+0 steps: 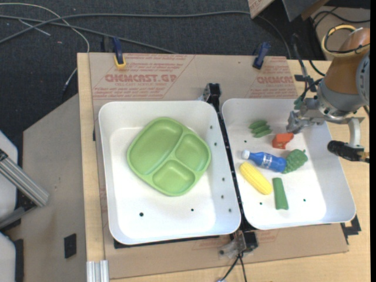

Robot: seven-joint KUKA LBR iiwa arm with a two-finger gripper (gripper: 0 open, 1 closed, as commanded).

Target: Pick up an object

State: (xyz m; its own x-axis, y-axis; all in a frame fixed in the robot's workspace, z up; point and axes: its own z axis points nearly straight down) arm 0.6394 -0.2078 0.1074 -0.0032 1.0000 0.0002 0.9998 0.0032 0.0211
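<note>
Orange, small and blocky, the orange piece [282, 139] sits toward twelve o'clock in the right bin [336, 201], and the gripper [298, 122] hangs right at its one o'clock edge, so it reads as the likeliest target. Whether the jaws are spread or closed I cannot tell; the metal wrist parts blur together at this slant, and nothing is plainly seen between them. Risks from here, as I judge them: the tool looks offset toward the piece's upper right rather than centred, so a closing stroke could pinch one corner and flick the piece away, or slide it toward the bin's wall. Neighbours crowd it too: the light green leafy piece [259, 127] lies near at ten o'clock, the dark green broccoli-like piece [296, 159] just beside it at five o'clock, and the blue bottle [266, 160] with its white cap lies below at seven o'clock, touching or nearly touching the broccoli-like piece. A descent off line could nudge any of these. Farther down, the yellow corn [255, 178] and the green stick [280, 193] lie well out of the way. The orange piece looks matte, rigid plastic, low and somewhat squarish with a paler side; its exact shape is too small to make out. The green divided plate [169, 155] lies alone in the left bin [117, 216].
</note>
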